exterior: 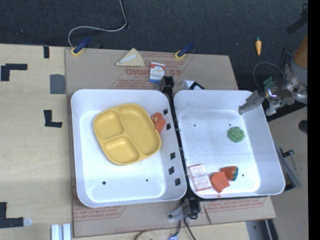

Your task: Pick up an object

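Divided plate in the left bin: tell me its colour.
Yellow. The divided plate shows plainly in the camera view.

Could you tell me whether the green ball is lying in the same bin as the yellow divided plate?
No, the green ball lies in the right bin, while the yellow divided plate sits in the left bin.

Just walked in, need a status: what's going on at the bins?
The arm's gripper is at the upper right edge of the right bin, reaching in from the right, with nothing visibly held. In that bin lie a green ball, a small printed packet and an orange block with a red item against it. The left bin holds a yellow divided plate with a small orange-red piece beside it. No pick has happened yet.
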`<state>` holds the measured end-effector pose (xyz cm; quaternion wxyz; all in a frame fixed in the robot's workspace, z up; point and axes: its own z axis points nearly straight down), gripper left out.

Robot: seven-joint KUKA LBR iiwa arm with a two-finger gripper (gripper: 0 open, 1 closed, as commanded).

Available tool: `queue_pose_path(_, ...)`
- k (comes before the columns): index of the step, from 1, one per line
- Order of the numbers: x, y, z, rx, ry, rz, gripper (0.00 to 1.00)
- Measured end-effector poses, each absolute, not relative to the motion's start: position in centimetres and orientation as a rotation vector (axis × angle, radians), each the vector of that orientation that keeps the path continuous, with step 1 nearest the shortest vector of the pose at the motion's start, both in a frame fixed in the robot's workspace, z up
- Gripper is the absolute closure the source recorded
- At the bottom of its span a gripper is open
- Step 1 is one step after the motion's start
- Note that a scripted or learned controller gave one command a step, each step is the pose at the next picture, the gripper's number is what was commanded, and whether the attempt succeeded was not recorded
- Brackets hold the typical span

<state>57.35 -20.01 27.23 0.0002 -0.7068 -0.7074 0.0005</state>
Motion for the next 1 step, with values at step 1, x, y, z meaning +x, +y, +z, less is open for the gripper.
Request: queue_pose_path(1,59.64,-22.35,17.01,-2.219,-2.219,0.004,0.0)
